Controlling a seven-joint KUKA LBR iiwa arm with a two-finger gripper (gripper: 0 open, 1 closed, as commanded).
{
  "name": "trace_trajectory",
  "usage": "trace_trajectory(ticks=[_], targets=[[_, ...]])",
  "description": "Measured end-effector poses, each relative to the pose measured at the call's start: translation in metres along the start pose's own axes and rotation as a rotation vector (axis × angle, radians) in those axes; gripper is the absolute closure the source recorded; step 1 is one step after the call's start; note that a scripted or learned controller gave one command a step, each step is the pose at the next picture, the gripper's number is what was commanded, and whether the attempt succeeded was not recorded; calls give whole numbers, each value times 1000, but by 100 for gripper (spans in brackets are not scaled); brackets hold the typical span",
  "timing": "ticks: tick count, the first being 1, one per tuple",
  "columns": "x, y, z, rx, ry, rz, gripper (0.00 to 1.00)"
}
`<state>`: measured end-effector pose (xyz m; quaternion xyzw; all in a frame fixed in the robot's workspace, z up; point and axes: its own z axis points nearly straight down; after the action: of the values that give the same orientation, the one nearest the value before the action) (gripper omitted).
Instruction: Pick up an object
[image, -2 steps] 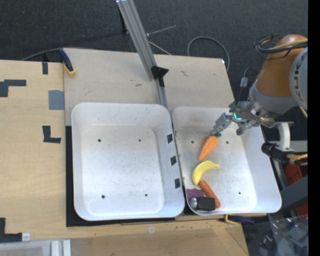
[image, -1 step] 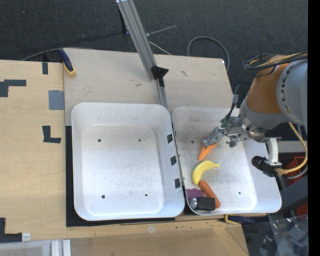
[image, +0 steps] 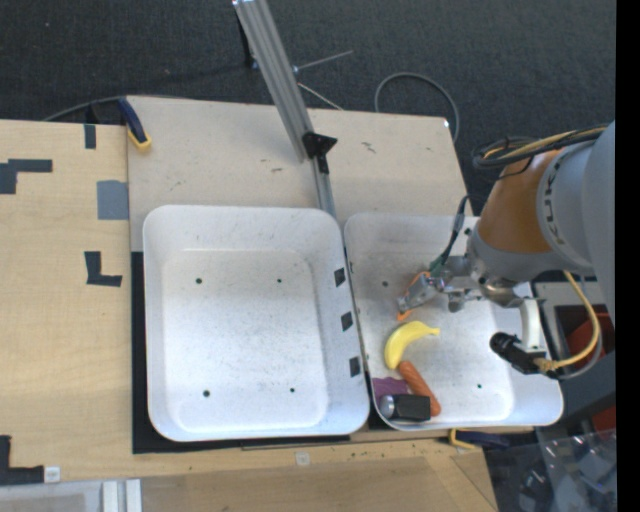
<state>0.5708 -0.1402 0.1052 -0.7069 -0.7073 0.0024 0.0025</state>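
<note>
Gripper (image: 418, 293) sits low over the right bin (image: 500, 400), roughly mid-bin, tip pointing toward the divider between the bins. Finger spacing: can't tell, since that end is small and cluttered with cabling and an orange-ish bit, and nothing is visibly between the fingers. Just below the tip lies the banana (image: 404, 343), yellow, curved, lying flat on the bin floor; it's near the gripper but looks apart from it, though the gap is hard to judge at this slant. Below the banana is the carrot (image: 416, 380), orange, angled toward the bin's near edge, its upper end just beside the banana's lower end. Beside the carrot's lower end, in the bin's near-left corner, is a dark block (image: 410, 407) with a small purple piece (image: 383, 388) just left of it against the wall; can't make out what either is. Behind the gripper the wrist carries the orange band (image: 512, 215) and the grey arm (image: 580, 195) comes in from the right, over the bin's right side. A black connector with a yellow cable (image: 575, 345) hangs off the arm above the bin's right part. The left bin (image: 160, 250) touches the right bin along their shared edge. Bench (image: 60, 230) is light wood, with grey tape patches on its left part. A metal rail (image: 285, 85) slants down from the top to the bins' junction.
</note>
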Motion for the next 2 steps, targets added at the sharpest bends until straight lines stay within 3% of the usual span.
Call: trace_trajectory(ticks=[1,2], targets=[[0,0,17,-6,-1,-1,0],[1,0,6,-6,0,-1,100]])
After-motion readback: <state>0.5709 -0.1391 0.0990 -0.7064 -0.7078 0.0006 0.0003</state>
